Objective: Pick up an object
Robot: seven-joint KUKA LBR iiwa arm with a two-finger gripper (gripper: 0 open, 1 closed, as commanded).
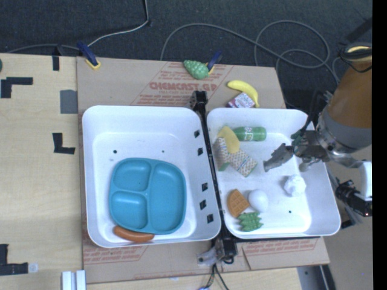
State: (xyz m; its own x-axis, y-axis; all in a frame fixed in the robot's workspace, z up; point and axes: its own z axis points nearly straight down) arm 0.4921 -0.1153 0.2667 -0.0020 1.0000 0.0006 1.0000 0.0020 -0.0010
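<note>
Gripper [273,161] hangs over the right bin [314,222], fingers slightly apart with nothing between them. Landmark: the white egg [258,199] in that bin. Waffle [237,202] touches its left side; green toy [250,222] lies just below it. White lump [295,185] sits to its right. Patterned block [237,159], yellow piece [230,139] and green can [249,133] lie above it. Blue plate [147,195] and sausage [133,235] are in the left bin [100,125].
</note>
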